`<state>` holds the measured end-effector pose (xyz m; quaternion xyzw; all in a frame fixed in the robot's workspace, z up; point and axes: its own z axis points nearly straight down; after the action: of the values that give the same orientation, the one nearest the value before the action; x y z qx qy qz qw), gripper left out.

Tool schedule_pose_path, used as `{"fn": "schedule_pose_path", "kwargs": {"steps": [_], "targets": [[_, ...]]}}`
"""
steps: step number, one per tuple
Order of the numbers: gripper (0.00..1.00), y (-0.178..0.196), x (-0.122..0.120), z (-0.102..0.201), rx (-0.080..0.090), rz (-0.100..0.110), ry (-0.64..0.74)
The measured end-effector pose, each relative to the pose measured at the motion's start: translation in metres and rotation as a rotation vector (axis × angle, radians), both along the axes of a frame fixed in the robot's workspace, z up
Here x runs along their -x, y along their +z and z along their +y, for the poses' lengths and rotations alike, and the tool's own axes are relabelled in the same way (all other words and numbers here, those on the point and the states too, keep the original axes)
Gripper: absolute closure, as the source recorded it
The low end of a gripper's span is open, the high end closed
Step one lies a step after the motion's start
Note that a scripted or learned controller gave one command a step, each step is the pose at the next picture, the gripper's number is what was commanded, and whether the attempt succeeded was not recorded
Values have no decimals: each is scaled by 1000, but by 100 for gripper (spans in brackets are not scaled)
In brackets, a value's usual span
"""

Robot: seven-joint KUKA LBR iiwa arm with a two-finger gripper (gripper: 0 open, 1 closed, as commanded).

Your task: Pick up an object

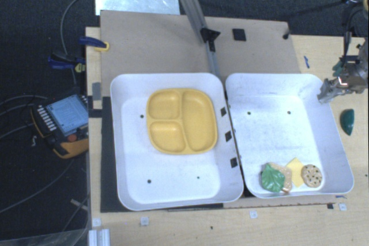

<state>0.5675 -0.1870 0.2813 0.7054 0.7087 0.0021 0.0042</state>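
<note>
Camera view, slanted down over bench (190,49) bearing two shallow white bins side by side.

Left bin (173,184): one yellow divided plate (181,121), three compartments, lying flat toward the bin's upper middle, well apart from the walls.

Right bin (277,124): a small cluster in the lower right corner — green leafy piece (272,178), pale yellow wedge (296,170) just beside it, round speckled cookie (311,176) at the right end next to the wedge. The three lie close together; whether they overlap cannot be told for all of them.

Gripper (334,88): at the right bin's upper right edge, above the rim, well apart from the cluster. Blurred and small; whether it is parted or closed cannot be told, and nothing is seen in it.

Outside the bins: teal object (347,121) on the bench just right of the right bin; blue-screened handheld device (63,118) with orange casing on the dark floor at left; blue clamps (86,43) at the board's left edge.
</note>
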Motion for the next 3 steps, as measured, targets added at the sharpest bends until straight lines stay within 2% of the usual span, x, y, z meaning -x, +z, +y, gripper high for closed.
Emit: {"fn": "schedule_pose_path", "kwargs": {"steps": [1,3], "targets": [[100,-18,-14,48,-4,7,5],[100,-44,-46,151,-5,7,7]]}}
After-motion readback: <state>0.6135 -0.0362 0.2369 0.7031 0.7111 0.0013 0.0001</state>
